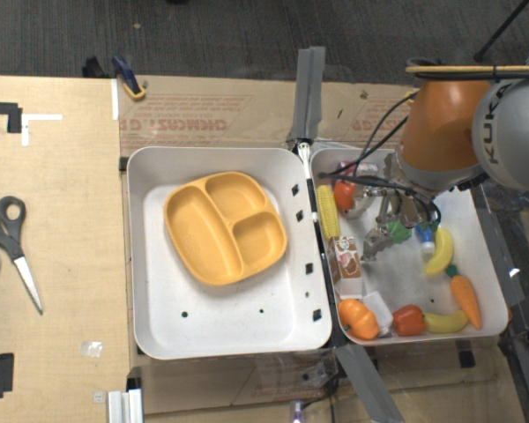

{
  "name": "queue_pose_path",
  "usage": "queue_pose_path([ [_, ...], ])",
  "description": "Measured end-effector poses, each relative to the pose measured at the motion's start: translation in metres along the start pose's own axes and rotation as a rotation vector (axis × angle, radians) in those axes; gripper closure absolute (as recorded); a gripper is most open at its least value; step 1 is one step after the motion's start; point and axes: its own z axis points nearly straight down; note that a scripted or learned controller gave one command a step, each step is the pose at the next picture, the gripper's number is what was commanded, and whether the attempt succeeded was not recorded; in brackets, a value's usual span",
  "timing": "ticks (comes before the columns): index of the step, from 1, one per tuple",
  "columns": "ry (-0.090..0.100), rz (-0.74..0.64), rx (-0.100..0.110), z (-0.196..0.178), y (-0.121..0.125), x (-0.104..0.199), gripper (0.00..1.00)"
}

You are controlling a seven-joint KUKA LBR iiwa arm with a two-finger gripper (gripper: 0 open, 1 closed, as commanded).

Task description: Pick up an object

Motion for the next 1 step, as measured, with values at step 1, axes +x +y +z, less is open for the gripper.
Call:
queue_pose_path([
  [1, -0.029, -0.330, 0.007, -0.0061, -0.0842, -0.0227, 0.00],
])
